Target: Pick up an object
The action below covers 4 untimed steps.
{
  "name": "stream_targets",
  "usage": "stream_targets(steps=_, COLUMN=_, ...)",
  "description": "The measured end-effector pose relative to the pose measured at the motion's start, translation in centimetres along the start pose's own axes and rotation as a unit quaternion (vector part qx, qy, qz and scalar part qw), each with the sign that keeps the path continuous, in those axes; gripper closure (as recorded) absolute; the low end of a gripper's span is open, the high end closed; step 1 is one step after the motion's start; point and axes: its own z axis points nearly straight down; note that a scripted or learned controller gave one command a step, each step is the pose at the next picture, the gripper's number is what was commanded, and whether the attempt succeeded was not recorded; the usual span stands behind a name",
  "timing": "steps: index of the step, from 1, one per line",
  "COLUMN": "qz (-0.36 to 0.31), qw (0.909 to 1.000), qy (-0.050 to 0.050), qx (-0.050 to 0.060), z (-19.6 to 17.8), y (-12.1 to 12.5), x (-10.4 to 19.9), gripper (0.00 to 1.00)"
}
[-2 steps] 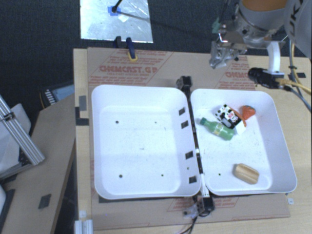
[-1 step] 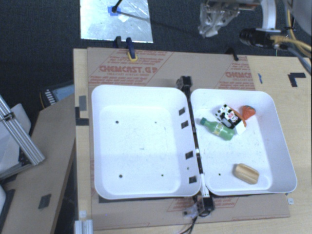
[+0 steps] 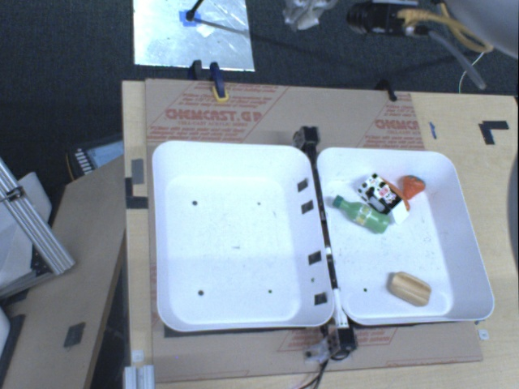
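A single fixed camera hangs above the worktop (image 3: 340, 112) and looks down at a slant, far edge at the top. It sits back enough to frame both white bins whole, the left bin (image 3: 166, 217) and the right bin (image 3: 462, 233) (side by side), plus dark floor (image 3: 65, 55) beyond.

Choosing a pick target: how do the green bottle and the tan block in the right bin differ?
The green bottle is slim, with a narrow neck; the tan block is stubby and rounded. The bottle lies at the bin's upper middle, touching a black-and-white item; the block lies alone near the front. The bottle points diagonally, neck toward the divider; the block lies nearly crosswise. Both rest flat in the right bin.
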Motion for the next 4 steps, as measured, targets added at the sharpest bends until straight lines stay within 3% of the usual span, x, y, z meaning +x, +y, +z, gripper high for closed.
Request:
stream_targets(steps=1, qz=0.002, qw=1.0000, qy=-0.001, qx=0.005, z=2.3, y=-10.0, x=0.8, gripper=1.00)
stream_targets(steps=2, qz=0.010, qw=0.9999, qy=-0.003, qx=0.005, z=5.7, y=-18.4, x=-9.5, gripper=1.00)
stream_targets(steps=4, qz=0.003, qw=1.0000, qy=-0.001, qx=0.002, z=0.1, y=-18.1, x=-3.3, gripper=1.00)
